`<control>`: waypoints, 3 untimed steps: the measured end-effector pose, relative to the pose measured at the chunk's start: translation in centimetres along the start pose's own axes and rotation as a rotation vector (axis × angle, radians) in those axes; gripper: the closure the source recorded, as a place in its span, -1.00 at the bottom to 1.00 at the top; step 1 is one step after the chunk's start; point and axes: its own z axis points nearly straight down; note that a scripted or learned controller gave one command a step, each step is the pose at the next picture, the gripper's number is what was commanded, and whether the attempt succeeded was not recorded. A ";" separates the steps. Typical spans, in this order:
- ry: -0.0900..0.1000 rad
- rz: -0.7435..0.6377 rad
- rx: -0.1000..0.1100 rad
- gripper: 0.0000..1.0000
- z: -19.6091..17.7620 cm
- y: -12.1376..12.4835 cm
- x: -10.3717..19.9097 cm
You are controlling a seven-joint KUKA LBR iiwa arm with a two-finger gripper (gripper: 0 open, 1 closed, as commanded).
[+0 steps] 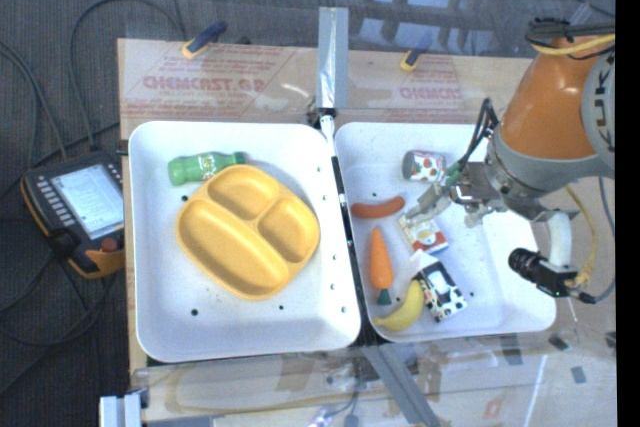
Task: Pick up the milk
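The milk [441, 291] is a small carton with black and white cow patches. It lies on its side near the front of the right bin [500, 305], beside a banana [400, 309]. My gripper [432, 200] hangs over the middle of the right bin, behind the milk and apart from it. It is just above a small red and white carton [425, 235]. I see nothing held in the gripper.
In the right bin lie a sausage [377, 208], a carrot [380, 260] and a red, white and green can [425, 165]. The left bin [150, 315] holds a yellow divided plate [250, 230] and a green bottle [203, 166]. The arm covers the right bin's right side.
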 end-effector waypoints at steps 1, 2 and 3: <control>0.001 -0.029 0.001 -1.00 8.0 -3.8 -4.8; 0.000 0.014 -0.016 -1.00 12.3 -3.2 -4.7; -0.002 0.013 -0.022 1.00 11.1 -3.0 -4.7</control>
